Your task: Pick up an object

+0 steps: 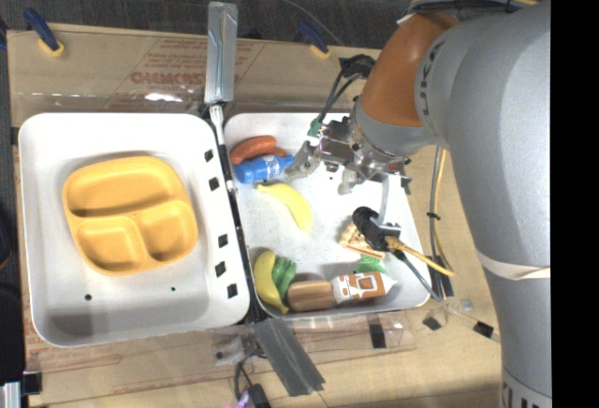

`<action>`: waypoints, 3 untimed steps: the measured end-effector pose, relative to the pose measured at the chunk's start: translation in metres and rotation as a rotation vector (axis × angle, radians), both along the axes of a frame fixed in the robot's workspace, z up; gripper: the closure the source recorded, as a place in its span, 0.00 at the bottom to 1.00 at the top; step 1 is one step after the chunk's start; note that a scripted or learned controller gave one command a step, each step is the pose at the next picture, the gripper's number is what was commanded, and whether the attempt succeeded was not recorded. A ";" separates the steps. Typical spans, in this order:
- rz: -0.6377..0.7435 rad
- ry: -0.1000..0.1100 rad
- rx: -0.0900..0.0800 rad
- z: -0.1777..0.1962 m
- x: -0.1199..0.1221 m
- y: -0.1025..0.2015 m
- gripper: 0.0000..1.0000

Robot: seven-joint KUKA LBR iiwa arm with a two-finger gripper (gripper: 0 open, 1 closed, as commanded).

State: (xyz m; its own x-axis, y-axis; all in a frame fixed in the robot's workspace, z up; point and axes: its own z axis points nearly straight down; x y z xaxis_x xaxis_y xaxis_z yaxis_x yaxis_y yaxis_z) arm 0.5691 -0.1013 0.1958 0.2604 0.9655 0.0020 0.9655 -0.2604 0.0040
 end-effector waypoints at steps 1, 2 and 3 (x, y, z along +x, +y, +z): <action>0.073 0.008 0.001 -0.105 -0.012 0.003 0.00; 0.326 0.006 -0.001 -0.090 0.012 -0.015 0.00; 0.109 0.010 0.001 -0.104 0.002 -0.047 0.00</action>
